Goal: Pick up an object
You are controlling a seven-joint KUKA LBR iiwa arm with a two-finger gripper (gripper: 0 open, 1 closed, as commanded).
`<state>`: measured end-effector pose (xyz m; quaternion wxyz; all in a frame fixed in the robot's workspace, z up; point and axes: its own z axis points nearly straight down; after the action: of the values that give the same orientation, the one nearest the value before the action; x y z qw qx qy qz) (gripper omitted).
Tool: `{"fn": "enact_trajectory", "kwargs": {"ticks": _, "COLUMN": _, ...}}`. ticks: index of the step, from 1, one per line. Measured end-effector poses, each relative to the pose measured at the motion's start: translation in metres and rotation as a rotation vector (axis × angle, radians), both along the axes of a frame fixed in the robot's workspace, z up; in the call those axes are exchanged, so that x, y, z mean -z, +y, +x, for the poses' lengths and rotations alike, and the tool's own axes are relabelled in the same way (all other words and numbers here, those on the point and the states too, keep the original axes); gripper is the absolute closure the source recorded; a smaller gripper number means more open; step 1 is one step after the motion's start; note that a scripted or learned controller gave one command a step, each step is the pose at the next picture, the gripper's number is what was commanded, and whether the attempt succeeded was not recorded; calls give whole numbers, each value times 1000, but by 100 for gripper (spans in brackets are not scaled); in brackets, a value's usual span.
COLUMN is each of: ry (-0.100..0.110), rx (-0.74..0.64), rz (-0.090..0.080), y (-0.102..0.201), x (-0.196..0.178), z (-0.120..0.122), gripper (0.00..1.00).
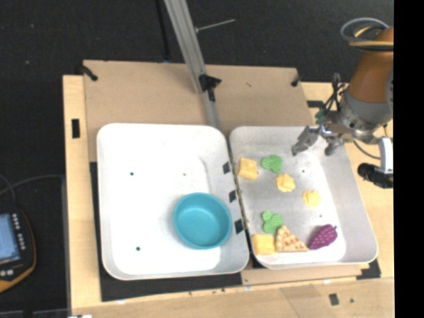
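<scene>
Toy food pieces lie scattered in the right bin (344, 177): a green piece (271, 163) and yellow chunk (285, 183) lie nearest, below-left of the jaws. The gripper (318, 140) hovers over the bin's upper right corner, jaws spread, holding nothing. A blue bowl (202, 220) sits in the left bin (132, 151), well apart.
</scene>
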<state>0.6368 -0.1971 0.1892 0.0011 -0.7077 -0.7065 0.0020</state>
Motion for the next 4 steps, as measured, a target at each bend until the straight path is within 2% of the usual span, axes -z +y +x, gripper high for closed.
{"fn": "enact_trajectory", "kwargs": {"ticks": 1, "ry": -1, "rx": -3, "rz": 0, "y": 1, "x": 61, "z": 5, "gripper": 0}}
{"fn": "enact_trajectory", "kwargs": {"ticks": 2, "ry": -10, "rx": -3, "rz": -2, "y": 0, "x": 46, "z": 7, "gripper": 100}}
{"fn": "enact_trajectory", "kwargs": {"ticks": 3, "ry": -12, "rx": 2, "rz": -1, "y": -2, "x": -17, "z": 2, "gripper": 100}}
{"fn": "enact_trajectory", "kwargs": {"ticks": 4, "ry": -11, "rx": -4, "rz": 0, "y": 1, "x": -63, "z": 1, "gripper": 100}}
